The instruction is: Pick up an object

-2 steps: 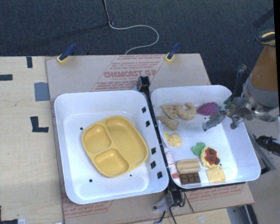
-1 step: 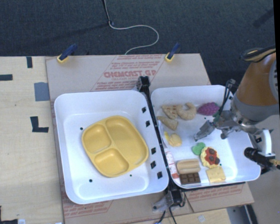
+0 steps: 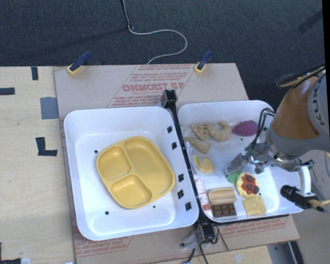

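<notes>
**Gripper low over toy food, nothing held**

Now I see the yellow divided tray (image 3: 135, 171) mid-left bin. In the right bin (image 3: 264, 107), my gripper (image 3: 235, 166) hangs near centre; finger state unclear. The toy pizza slice (image 3: 247, 184), toward the near edge, looks light and rigid; I'd pinch its edges.

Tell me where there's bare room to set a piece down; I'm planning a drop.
Left bin: white floor all around the yellow tray, widest along its near edge. Right bin: crowded with food pieces and the gripper.
</notes>
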You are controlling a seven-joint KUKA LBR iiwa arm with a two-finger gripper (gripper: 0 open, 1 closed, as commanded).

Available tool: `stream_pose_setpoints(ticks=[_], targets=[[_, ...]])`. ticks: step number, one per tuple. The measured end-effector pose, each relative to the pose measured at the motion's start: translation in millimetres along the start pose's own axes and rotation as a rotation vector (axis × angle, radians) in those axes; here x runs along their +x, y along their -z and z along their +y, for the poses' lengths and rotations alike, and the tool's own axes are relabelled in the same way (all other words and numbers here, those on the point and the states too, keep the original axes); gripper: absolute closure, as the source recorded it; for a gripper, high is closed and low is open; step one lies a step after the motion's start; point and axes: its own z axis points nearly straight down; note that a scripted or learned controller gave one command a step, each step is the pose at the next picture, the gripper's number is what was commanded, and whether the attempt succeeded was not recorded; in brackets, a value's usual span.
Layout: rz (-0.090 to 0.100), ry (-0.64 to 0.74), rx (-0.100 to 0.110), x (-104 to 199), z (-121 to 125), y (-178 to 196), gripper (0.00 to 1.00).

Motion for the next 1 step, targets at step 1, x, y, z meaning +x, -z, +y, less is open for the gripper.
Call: stream_pose_setpoints(ticks=[1], targets=[[-0.002, 0.001, -0.006, 0.4, 0.1, -30.3, 0.0]])
